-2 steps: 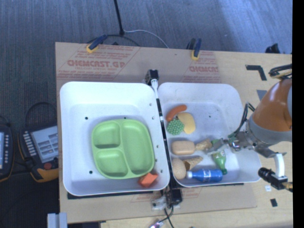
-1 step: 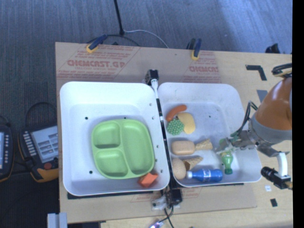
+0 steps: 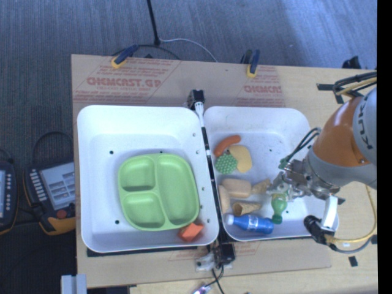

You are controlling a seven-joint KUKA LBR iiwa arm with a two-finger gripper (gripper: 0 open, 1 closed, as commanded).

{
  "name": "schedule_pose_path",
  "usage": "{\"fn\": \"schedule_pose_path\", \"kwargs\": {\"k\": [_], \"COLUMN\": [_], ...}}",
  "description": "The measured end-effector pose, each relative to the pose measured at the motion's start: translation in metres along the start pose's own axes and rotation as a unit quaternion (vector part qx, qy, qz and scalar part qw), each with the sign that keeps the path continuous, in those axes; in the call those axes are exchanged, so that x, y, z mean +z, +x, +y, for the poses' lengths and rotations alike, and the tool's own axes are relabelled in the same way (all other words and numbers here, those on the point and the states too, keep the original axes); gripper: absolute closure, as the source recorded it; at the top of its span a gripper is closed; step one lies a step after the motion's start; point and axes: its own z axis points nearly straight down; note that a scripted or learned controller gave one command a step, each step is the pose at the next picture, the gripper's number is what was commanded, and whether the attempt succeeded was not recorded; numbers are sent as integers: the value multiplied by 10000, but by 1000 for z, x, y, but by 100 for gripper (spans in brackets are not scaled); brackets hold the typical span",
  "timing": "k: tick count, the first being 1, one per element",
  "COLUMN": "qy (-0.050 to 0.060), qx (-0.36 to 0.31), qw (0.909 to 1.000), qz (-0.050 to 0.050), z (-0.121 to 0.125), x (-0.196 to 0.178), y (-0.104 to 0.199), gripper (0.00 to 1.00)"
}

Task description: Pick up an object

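Gripper (image 3: 283,188) hangs low in the right bin (image 3: 294,118), directly over a small green bottle (image 3: 278,206); can't tell whether it grips it. Blue bottle (image 3: 251,224) lies just beside. Green tray (image 3: 158,190) and an orange block (image 3: 192,231) sit in the left bin (image 3: 98,124).

Arm (image 3: 358,146) cut off by right edge, upper links out of frame. Gripper (image 3: 283,187) too small and cluttered w/ cables to tell finger state. Green item (image 3: 278,206) just below it: can't tell if touching or gripped, identity unclear. Tan pieces (image 3: 237,188) partly overlap, edges blur together. Orange piece (image 3: 192,231) part hidden under green tray (image 3: 159,190) rim. Pendant (image 3: 6,195) at left cut off by edge. Black stand pole (image 3: 150,11) cut off at top. Board print (image 3: 122,82) faint, barely legible
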Motion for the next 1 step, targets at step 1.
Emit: {"fn": "schedule_pose_path", "kwargs": {"k": [1], "qy": [6], "qx": [1113], "qw": [9938], "qz": [-6], "z": [-10], "x": [-68], "y": [27], "gripper": [100]}}
